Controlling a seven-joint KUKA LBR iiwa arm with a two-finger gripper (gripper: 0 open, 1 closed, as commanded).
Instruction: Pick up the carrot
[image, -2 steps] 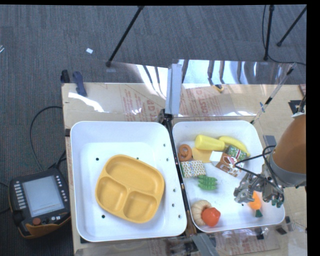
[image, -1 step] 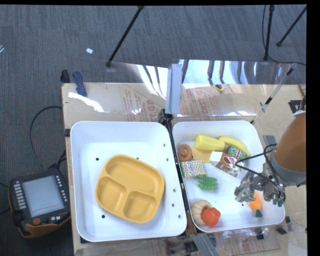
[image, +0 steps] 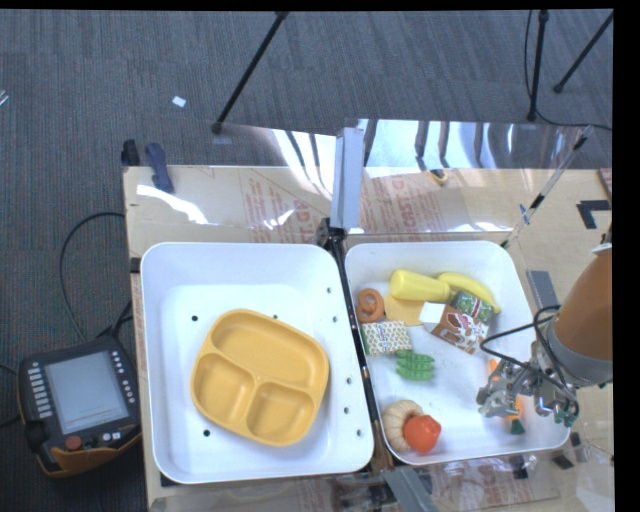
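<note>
Two white bins are carried side by side on the worktop (image: 230, 205). The left bin (image: 170, 300) is occupied by a yellow divided plate (image: 260, 376). Toy foods are held in the right bin (image: 500, 262): a corn cob (image: 418, 286), a banana (image: 468, 288), a printed carton (image: 460, 325) with unreadable lettering, and a tomato (image: 422, 432). The carrot (image: 514, 405) lies at four o'clock there, under the end effector (image: 522, 398), whose grip cannot be told.

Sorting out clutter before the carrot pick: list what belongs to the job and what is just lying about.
Belongs to the job:
carrot, orange, at the gripper
gripper, low in the right bin

Just lying about:
yellow tray in the left bin
banana
tomato
green pods
teach pendant
</note>
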